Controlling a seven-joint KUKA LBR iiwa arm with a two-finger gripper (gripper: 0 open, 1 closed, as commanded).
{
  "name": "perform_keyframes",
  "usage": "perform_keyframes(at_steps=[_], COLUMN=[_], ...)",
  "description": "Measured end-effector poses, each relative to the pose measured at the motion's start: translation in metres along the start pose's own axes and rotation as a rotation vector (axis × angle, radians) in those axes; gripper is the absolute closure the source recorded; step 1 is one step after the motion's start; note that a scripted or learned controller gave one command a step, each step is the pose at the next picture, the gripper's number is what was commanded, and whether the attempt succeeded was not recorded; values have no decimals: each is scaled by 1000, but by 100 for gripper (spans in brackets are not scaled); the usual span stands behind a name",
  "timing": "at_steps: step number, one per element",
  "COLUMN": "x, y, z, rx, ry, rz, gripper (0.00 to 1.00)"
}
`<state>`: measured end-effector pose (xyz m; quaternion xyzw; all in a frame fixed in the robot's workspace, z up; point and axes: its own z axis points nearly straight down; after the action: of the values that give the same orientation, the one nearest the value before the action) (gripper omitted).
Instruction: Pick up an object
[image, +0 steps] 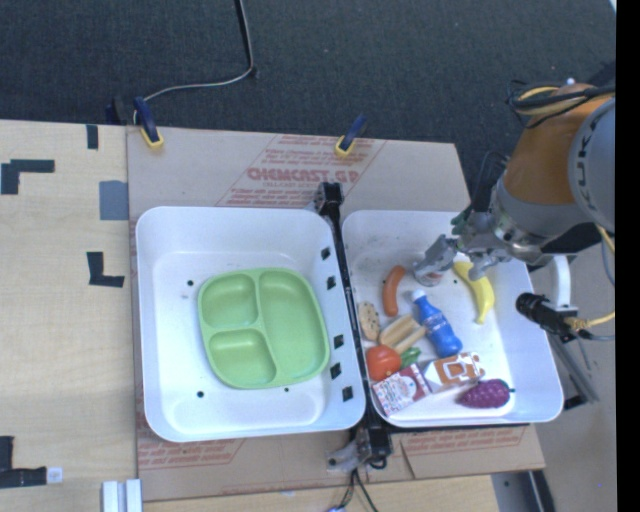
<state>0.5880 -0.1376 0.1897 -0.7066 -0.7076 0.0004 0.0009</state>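
Observation:
The right bin holds several toy foods. Among them are a yellow banana, a blue bottle, a red sausage, a hot dog, a tomato and purple grapes. My gripper hangs over the bin's upper middle, just above the banana's top end and to the right of the sausage. Its fingers are spread open with nothing between them.
A green divided plate lies in the left bin. A red-and-white carton and an orange-white box lie near the right bin's front wall. A black divider with clips runs between the bins.

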Motion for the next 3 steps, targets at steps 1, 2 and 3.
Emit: perform_keyframes(at_steps=[1, 2, 3], x=[41, 35, 27], y=[-49, 29, 23], z=[104, 103, 103], rx=[-2, -7, -7], ry=[0, -3, -2], rz=[1, 0, -1], gripper=[0, 0, 0])
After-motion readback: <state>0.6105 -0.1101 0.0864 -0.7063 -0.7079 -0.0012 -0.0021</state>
